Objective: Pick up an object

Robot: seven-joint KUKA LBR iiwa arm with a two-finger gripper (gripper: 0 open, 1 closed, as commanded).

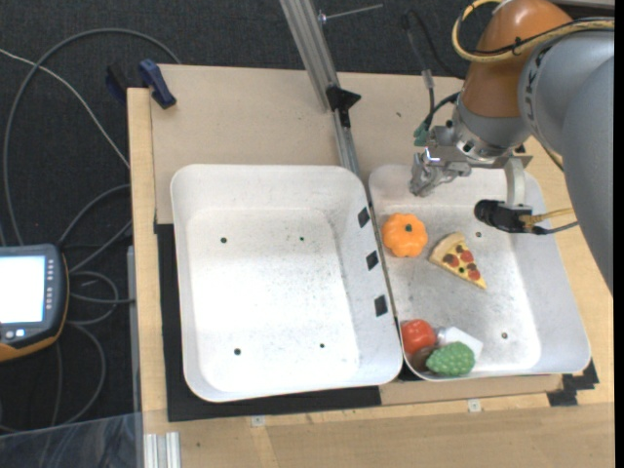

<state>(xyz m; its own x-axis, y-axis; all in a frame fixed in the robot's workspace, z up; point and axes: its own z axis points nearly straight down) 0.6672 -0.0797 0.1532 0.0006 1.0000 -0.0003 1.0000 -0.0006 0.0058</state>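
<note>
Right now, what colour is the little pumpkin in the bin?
Orange, with a small green stem on top. The pumpkin shows clearly in the camera view.

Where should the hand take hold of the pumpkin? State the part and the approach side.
Probably the pumpkin is best gripped across its round sides, coming straight down. It sits upright, stem on top. The bin divider lies close on its left, so set the fingers on its near and far sides.

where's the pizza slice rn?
Camera view: the pizza slice lies in the right bin, just right of the orange pumpkin, below the gripper.
</note>
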